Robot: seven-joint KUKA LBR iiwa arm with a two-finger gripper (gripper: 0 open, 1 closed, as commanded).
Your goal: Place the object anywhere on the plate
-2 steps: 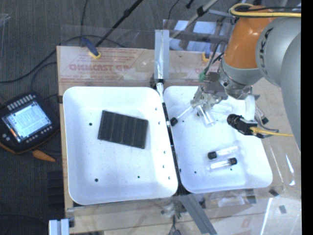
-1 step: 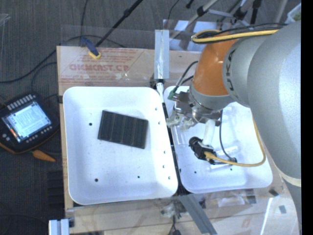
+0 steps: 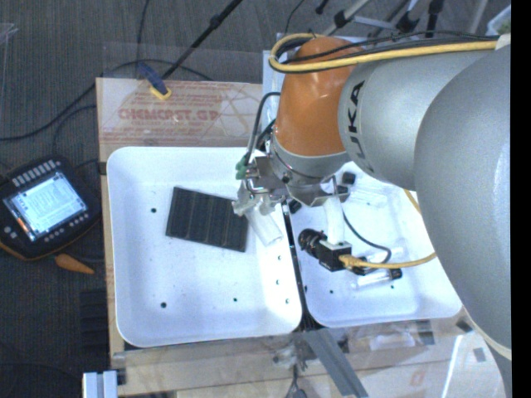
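A dark ribbed rectangular plate (image 3: pixel 207 220) lies flat in the left white bin (image 3: pixel 141 297), a little right of the bin's middle. My gripper (image 3: pixel 255 208) hangs just beyond the plate's right edge, close to the ridge between the two bins. A pale, whitish piece (image 3: pixel 267 229) shows right under the gripper, against the bin's right wall; I cannot tell whether it is held. The orange wrist band and grey arm cover much of the right bin (image 3: pixel 415 301).
A clear, tube-like item (image 3: pixel 377 279) lies near the front of the right bin, and another pale item (image 3: pixel 369 197) further back. Brown cardboard (image 3: pixel 182 114) lies behind the left bin. A handheld control unit (image 3: pixel 46 206) rests off the bench at left.
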